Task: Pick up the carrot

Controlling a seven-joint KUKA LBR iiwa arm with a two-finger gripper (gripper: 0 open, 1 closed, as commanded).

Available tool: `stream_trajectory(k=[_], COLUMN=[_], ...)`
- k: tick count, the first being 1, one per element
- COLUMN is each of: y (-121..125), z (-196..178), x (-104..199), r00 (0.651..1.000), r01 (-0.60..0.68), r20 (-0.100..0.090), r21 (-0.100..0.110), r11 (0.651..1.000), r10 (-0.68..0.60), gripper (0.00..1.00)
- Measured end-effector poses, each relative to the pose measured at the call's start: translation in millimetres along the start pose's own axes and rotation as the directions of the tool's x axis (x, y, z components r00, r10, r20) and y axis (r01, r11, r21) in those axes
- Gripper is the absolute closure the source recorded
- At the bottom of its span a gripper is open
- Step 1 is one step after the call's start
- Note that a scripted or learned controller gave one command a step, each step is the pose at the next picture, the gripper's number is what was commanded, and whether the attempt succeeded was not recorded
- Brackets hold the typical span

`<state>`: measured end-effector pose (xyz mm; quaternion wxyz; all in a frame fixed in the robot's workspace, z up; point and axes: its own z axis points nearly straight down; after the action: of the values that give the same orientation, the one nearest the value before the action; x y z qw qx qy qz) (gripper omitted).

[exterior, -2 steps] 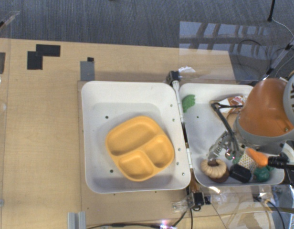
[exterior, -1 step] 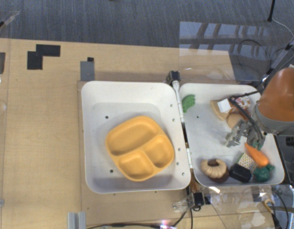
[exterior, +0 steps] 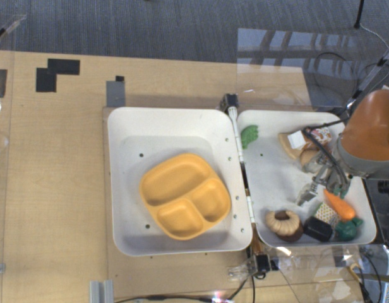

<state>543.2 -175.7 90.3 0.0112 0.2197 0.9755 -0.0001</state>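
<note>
We note the carrot (exterior: 341, 204) lying in the right bin (exterior: 270, 169), near that bin's right wall and toward its front corner, orange body slanting with a dark green top (exterior: 347, 228) at its lower end. It looks like a small toy piece: we judge it light, fairly stiff, smooth and probably a bit slippery, unlikely to break. The best hold seems across the thick middle of the orange body, jaws set crosswise to its length, since the tapered tip would squirt out. The pincer (exterior: 316, 188) hangs just left of the carrot, apart from it as far as we can read; whether its fingers are spread or pressed together we cannot tell, as cables and metal blur together there. The arm's orange band (exterior: 371, 128) covers the bin's far right corner. A black block (exterior: 318, 230) crowds the carrot's left, beside a brown ring (exterior: 283, 224).
</note>
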Motion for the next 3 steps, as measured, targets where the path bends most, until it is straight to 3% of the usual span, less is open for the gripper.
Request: stream_trajectory(k=[1,2,3], y=[-41.2,-37.7,5.4], z=[-0.3,-12.8,-46.6], x=[19.3,16.6,44.5], r00=[0.993,0.993,0.944], r01=[-0.119,-0.116,-0.330], r20=[-0.003,0.001,-0.011], r21=[-0.001,-0.006,0.005], r11=[0.993,0.993,0.944], r10=[0.119,0.116,0.330], gripper=[0.00,1.00,1.00])
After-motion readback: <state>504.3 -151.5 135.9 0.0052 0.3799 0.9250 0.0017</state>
